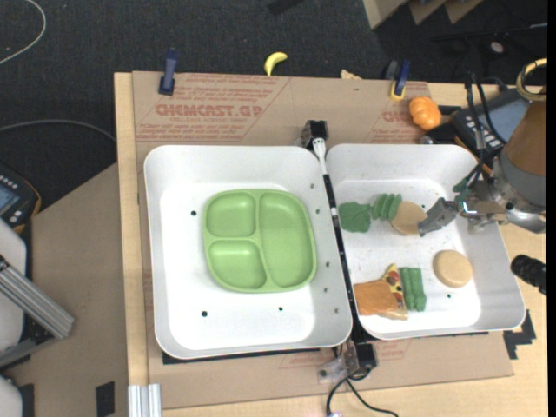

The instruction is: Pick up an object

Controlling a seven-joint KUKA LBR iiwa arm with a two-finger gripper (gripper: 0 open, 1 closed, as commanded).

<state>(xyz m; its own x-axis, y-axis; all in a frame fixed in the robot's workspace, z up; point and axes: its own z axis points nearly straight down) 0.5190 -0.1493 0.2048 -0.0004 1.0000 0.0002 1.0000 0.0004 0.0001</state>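
The two-finger gripper (445, 213) reaches in from the right over the right-hand shallow white bin (373, 165); whether it is clenched or released cannot be told from this slanted view, and nothing is visibly caught in it. Its dark tip sits just beside, perhaps touching, the right edge of a pale tan rounded piece (405, 219) lying in the upper middle of that bin. Left of that piece are a ridged green toy vegetable (387, 205) and, next to it, a darker green leafy lump (354, 217). Nearer the camera, below the gripper, a flat round tan biscuit-like disc (453, 268) lies by itself toward the bin's right side. At the front of the bin an orange wedge-shaped toy slice (380, 298) rests against a green ribbed block (413, 288). The left-hand shallow white bin (174, 233) holds a light green plastic plate with three compartments (260, 240). Both bins sit on a brown cardboard sheet with red lettering (208, 107), held by a blue clamp (168, 72) at its far left edge. On the far side, a small yellow banana toy (275, 61) and a small orange round toy (425, 112) lie outside the bins.
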